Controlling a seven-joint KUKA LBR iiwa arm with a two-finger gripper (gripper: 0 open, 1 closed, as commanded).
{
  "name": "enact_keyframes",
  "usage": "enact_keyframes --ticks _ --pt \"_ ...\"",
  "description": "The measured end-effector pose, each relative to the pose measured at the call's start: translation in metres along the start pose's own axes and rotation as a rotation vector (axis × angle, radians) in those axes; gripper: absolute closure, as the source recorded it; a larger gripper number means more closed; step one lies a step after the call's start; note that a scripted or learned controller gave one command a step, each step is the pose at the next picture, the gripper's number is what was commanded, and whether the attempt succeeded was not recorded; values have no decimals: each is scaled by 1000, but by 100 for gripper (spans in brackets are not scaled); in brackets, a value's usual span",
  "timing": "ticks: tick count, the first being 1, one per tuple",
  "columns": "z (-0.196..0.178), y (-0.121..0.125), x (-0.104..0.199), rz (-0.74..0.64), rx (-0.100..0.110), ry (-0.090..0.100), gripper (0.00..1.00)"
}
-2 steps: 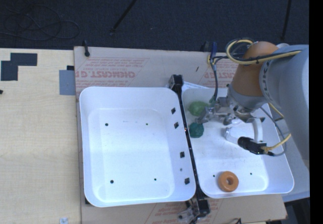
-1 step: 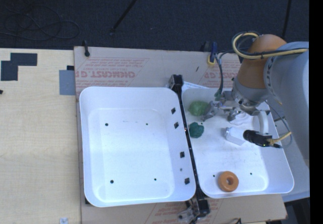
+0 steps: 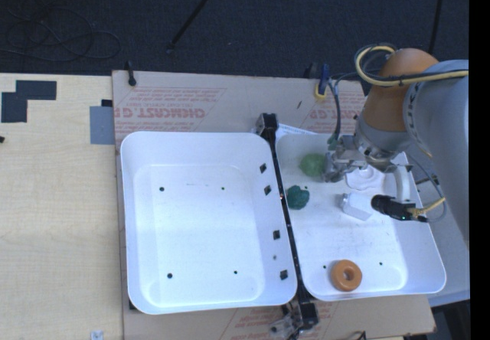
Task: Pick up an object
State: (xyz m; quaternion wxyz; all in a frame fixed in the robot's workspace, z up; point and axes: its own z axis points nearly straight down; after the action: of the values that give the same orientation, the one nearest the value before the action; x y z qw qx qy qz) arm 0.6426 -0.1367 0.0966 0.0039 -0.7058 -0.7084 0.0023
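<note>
My gripper (image 3: 335,168) is low over the back of the right bin (image 3: 429,273), below the orange-banded wrist. A pale green rounded object (image 3: 311,165) lies just to its left, touching or nearly touching it. A darker green lump (image 3: 297,197) rests by the divider between the bins. A small white block (image 3: 356,207) sits just below and right of the gripper. An orange ring (image 3: 346,275) lies flat near the right bin's front edge.
The left bin (image 3: 138,178) stands beside the right one, with black clips (image 3: 277,201) along the shared wall. Both sit on a cardboard sheet (image 3: 184,105). The arm's body and cables (image 3: 406,204) cover the right bin's far right side.
</note>
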Motion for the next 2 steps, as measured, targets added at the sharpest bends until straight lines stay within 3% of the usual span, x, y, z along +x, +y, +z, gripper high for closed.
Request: enact_keyframes --ticks 2 --pt "-20 0 -1 1 2 1 100"
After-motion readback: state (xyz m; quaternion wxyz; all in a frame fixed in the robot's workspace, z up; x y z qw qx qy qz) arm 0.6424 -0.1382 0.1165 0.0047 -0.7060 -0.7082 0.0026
